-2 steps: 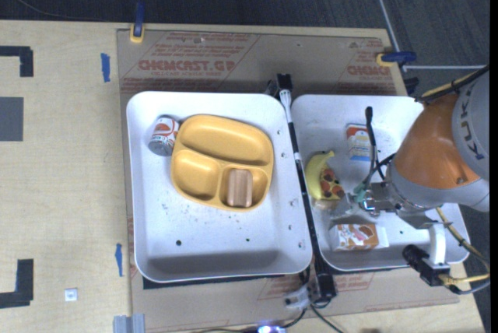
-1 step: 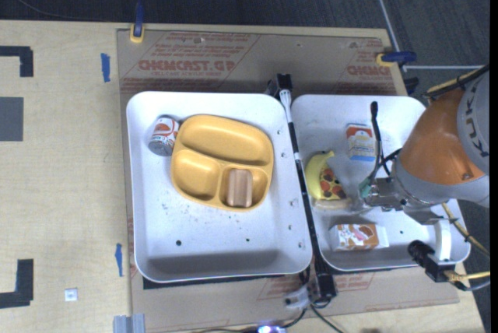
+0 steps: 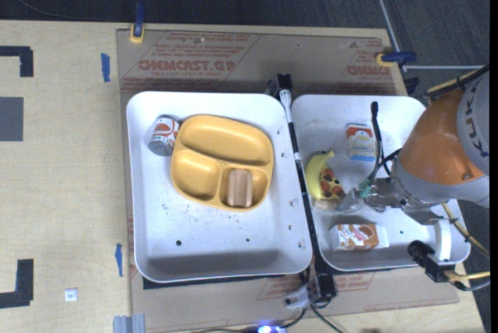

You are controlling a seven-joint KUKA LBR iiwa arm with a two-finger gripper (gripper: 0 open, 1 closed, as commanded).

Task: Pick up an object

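We see the gripper [image 3: 359, 195] low beside the banana [image 3: 319, 174] in the right bin [image 3: 405, 260]; its grasp we cannot tell; nothing is lifted yet.

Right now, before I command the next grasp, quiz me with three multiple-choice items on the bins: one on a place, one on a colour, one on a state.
1. Where does the can lie?
A. left bin
B. right bin
C. on the bench

2. What colour is the divided tray?
A. blue
B. yellow
C. green

3. How does the can lie?
A. apart from the tray
B. inside a tray compartment
C. against the tray's edge

Answers: 1 A, it sits in that bin's far left corner. 2 B, the tray is yellow. 3 C, the can touches the tray's rim.
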